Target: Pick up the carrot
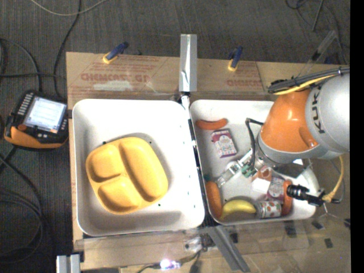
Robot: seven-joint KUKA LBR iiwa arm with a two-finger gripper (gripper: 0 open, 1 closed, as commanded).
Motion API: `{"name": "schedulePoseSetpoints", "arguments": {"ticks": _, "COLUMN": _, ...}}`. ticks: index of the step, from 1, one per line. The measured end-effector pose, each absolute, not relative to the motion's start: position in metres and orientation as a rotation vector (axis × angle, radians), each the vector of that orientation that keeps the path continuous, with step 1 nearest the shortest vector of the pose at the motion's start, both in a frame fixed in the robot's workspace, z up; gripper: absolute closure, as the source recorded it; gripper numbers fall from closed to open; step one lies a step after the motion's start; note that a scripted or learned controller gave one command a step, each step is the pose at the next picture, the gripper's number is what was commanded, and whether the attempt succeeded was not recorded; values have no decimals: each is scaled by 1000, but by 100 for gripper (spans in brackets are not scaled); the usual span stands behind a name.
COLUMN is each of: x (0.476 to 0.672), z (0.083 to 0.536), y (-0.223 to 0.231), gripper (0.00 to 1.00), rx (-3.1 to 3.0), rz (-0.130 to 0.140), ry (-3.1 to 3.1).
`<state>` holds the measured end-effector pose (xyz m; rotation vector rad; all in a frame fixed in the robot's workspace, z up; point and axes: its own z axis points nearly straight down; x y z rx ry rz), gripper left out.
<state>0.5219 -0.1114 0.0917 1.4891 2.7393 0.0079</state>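
Two white bins sit side by side on the bench (pixel 79 67). The left bin (pixel 85 209) holds a yellow divided tray (pixel 126 173), lying flat and slightly turned, toward the bin's near-left part.

The right bin (pixel 200 114) holds several things. A sausage (pixel 211 123) lies near the far-left corner, with a small pink-and-white packet (pixel 224 143) just beside it, nearer the camera. The carrot (pixel 213 198) lies along the left wall at the near end, lengthwise, its far tip under the gripper. A banana (pixel 238 207) rests just right of the carrot against the near wall, and a small can (pixel 271 209) sits just beyond the banana. A few red and white items near the can are too cluttered to name.

The arm reaches in from the right, over the right bin. The gripper (pixel 230 172) hangs just above the carrot's far end; it may be touching, though the angle is poor. Whether it is open or closed cannot be told. Nothing is seen held in it.
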Motion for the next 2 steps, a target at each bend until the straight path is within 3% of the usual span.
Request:
{"name": "schedulePoseSetpoints", "arguments": {"ticks": 1, "x": 523, "z": 101, "y": -111, "gripper": 100, "rx": 1490, "rz": 12, "ry": 2737}}
{"name": "schedulePoseSetpoints", "arguments": {"ticks": 2, "x": 484, "z": 183, "y": -39, "gripper": 100, "rx": 2009, "rz": -2, "ry": 2418}}
